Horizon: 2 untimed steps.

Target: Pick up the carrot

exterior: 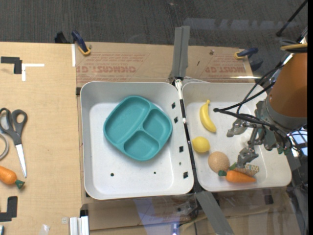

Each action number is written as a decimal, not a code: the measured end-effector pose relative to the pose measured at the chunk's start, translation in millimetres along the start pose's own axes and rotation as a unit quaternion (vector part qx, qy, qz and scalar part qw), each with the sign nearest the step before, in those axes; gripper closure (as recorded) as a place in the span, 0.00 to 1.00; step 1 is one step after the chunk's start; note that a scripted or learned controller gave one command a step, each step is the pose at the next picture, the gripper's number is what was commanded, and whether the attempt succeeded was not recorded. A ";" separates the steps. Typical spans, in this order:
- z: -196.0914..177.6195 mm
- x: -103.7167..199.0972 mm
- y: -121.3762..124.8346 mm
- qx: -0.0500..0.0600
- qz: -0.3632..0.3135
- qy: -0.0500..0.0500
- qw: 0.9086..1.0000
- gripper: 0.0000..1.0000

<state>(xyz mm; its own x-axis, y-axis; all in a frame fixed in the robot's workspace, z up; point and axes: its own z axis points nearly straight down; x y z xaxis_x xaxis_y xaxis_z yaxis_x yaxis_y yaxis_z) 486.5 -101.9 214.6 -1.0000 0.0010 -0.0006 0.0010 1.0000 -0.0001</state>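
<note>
The carrot point(240, 176) lies on its side near the front wall of the right bin point(279, 182), its green stub pointing toward the brown egg-shaped ball point(218, 161), which sits just beside that end and may be touching it. It looks like a toy: probably light, stiff and smooth-skinned, so it should not crush, but its tapering round body could roll or squirt out of a pinch. The safest hold, I judge, is across the thick middle of the orange body, fingers closing from front and back of the carrot, away from the narrow tip and away from the ball-side end where there is little room.

Directly behind the carrot, just above it, hangs the hand point(248, 156), with a small pale patterned block point(252, 169) lying between it and the carrot. Whether the hand is spread or closed I cannot tell; nothing is visibly caught in it. The block may get in the way of a rear finger.

Farther from the carrot, past the ball, lie a lemon point(200, 144) and then a banana point(207, 117). Beyond these, the left bin point(93, 146) holds a teal divided plate point(138, 128). Far off on the table point(39, 106) are scissors point(15, 136) and a second carrot point(9, 176).
</note>
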 end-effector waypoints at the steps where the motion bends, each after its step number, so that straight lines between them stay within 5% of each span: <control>1: 78.2 8.6 8.6 0.000 -0.056 0.000 0.998 0.00; 2: 22.4 -63.7 42.3 0.000 -0.173 -0.002 0.985 0.00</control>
<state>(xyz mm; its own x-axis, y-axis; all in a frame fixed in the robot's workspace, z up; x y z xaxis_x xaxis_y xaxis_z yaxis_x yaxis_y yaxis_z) 550.3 -59.8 192.2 -0.9401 -0.3408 -0.0045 -0.3408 0.9401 -0.0004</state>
